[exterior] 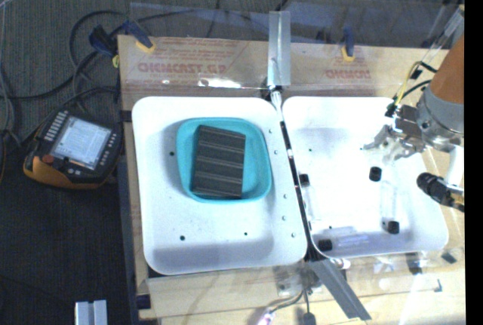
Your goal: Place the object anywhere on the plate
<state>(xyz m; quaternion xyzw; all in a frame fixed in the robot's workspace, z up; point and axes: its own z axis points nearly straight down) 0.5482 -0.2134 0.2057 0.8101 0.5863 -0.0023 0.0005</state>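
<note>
Resting on the teal plate (260, 165) in the left bin (151, 188) is a dark ribbed block (219, 161) — flat, slightly tilted, well inside the rim. Over the right bin (332, 157) hangs the gripper (383, 199), its fingers (374, 174) spread apart with nothing between them — black tips near the bin floor. A teach pendant (75, 146) lies left of the bench.

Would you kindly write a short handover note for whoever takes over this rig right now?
End effector: over the right bin, fingers spread, nothing between them.
Object: the dark ribbed block lies flat on the teal plate in the left bin.
Done: the block already rests on the plate, so the placement looks complete.
Left: probably only to confirm and move the arm away.
</note>
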